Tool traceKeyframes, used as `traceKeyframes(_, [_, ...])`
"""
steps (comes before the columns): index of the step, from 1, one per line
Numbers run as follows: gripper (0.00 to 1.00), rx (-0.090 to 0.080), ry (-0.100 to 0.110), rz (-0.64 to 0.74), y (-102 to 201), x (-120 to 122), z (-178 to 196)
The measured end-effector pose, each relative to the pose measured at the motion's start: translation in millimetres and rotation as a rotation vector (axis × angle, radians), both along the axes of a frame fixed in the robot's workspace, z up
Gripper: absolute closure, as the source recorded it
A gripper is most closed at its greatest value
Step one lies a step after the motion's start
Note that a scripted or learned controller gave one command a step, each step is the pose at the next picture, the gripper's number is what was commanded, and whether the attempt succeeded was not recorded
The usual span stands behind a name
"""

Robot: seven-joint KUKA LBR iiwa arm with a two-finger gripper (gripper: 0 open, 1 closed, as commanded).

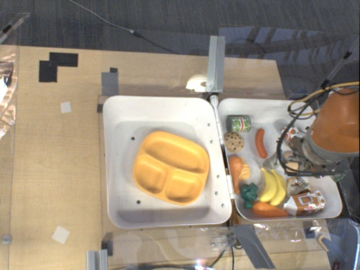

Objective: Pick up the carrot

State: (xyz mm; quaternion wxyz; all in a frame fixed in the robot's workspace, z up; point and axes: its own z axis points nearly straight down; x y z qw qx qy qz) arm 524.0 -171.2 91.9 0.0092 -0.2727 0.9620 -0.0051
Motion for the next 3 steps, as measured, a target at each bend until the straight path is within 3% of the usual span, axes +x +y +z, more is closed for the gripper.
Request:
traceKeyframes(1, [1.00, -0.001, -0.011, 0.008, 2, 4, 12])
traceKeyframes(2, [1.00, 0.004, 0.011, -0.006, 15, 12, 31])
traceKeyframes(3, [1.00, 0.007, 0.015, -0.087, 21, -19, 19])
